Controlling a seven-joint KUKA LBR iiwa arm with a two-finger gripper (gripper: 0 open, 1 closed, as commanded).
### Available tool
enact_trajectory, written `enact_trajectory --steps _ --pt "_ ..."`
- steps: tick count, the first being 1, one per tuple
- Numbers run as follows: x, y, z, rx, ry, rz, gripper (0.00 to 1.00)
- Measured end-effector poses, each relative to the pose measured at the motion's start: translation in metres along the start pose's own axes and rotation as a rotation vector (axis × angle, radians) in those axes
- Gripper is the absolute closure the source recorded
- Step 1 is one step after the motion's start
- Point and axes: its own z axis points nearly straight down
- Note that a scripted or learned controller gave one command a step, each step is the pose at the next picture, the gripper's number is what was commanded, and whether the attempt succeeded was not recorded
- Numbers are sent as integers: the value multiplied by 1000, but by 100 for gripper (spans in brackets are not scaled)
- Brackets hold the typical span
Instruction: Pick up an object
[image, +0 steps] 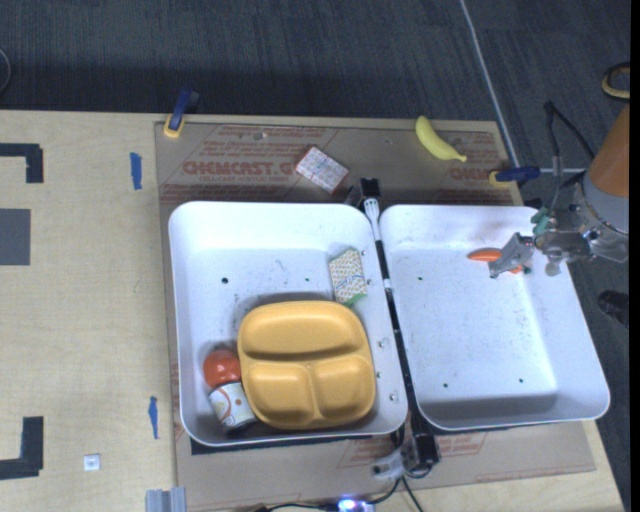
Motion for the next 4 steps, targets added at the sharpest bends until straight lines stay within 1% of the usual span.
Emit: enact_trajectory --steps 1,2,3,4 --pt "26 10 119 -4 -1 -1 0" --pt "70 8 120 0 0 -1 0" --pt "77 41 120 -4 -1 0 0" --pt "-3 51 120 -4 -3 0 0"
